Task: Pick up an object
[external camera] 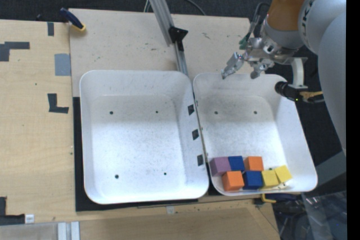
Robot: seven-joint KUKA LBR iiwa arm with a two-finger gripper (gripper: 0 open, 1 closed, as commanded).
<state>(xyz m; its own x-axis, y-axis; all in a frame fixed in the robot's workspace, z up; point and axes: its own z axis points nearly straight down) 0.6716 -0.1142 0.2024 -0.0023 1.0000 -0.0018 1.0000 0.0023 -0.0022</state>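
My gripper (242,68) hangs over the far rim of the right bin (292,121), fingers spread with nothing between them — as far as this slanted view lets me judge. The blocks (250,172) — purple, blue, orange, yellow — cluster in that bin's near corner, well apart from my fingers

bench (124,42): light wood | left bin (90,84) | right bin (292,115) | touching, side by side

Seven small cubes cluster at the near edge of the right bin (292,121): purple cube (220,165), blue cube (235,163), orange cube (254,163) behind; another orange cube (233,180), another blue cube (253,179), two yellow cubes (270,177) (283,173) in front; all touching.
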